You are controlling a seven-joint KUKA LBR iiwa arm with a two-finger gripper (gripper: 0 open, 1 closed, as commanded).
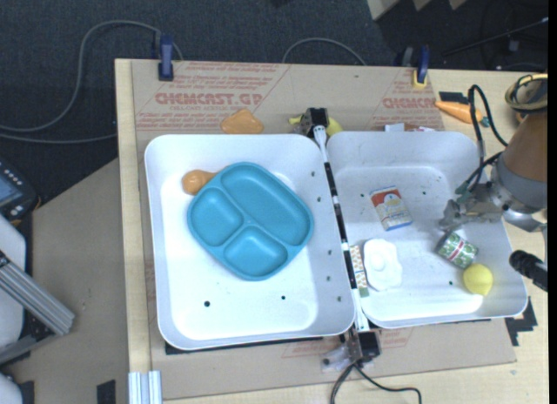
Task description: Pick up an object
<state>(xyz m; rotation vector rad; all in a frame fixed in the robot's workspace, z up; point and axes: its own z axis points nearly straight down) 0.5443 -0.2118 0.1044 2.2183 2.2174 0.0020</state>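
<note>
Gripper (463, 211) hangs low at the right bin's (418, 154) far side, just above a small green can (455, 248); whether it is parted or closed is unclear. Arm partly cropped.

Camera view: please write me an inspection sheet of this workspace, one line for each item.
Surface: bench with a printed board, bearing the left bin and the right bin side by side.
Job's things: in the right bin, a small red and white box, a white object, a green can and a yellow ball.
Clutter: in the left bin, a blue divided plate with an orange object at its edge.
Grippers: hand low over the right bin, above the green can; grip not clear.
Cables: grey cable looping on the floor.
Surroundings: dark carpet; two blue clamps on the bench's far edge.
</note>
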